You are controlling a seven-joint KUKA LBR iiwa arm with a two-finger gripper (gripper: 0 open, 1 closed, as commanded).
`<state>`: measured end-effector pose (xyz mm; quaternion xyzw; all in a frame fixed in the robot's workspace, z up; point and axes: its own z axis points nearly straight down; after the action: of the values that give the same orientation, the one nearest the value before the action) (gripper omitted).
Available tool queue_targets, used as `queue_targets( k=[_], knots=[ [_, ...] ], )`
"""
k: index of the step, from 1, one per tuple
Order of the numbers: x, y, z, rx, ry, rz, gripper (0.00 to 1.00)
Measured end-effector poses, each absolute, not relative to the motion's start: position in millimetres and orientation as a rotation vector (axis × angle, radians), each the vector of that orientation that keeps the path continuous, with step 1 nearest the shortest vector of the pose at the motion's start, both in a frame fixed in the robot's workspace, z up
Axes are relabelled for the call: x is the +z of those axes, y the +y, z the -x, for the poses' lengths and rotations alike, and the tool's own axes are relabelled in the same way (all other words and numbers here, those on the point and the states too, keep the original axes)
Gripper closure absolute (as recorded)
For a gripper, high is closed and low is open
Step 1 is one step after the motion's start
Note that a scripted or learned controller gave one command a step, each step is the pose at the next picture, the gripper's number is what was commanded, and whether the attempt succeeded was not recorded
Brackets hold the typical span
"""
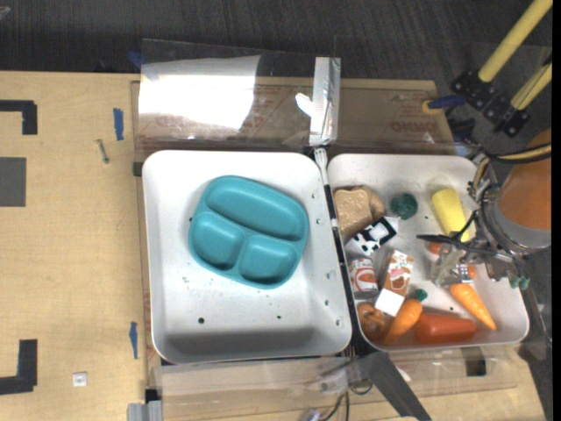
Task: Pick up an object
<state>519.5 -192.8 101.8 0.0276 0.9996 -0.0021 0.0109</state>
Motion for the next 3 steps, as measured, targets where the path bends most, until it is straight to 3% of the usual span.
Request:
queue_targets(
  k=[1, 3],
  knots=[
    [101, -193, -519.1, -0.006, 3.12, -0.086, 0.0],
    [89, -189, -520.6, -0.004, 3.11, -0.365, 0.0]
  ],
)
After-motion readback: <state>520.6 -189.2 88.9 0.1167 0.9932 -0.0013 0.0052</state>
